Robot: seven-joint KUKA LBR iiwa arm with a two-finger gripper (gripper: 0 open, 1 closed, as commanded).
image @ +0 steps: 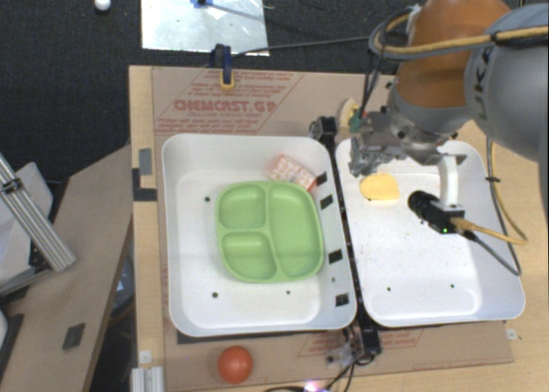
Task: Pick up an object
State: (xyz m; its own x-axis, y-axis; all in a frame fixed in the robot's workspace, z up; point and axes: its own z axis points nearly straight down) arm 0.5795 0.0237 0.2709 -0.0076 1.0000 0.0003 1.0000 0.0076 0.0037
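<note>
The gripper hung just above the yellow object near the right bin's back left corner; how its jaws stood was unclear. Cardboard read "CHEMCAST GP".

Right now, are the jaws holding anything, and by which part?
Cannot be told. The gripper hangs just above the yellow object in the right bin, but no hold on it is visible.
</note>
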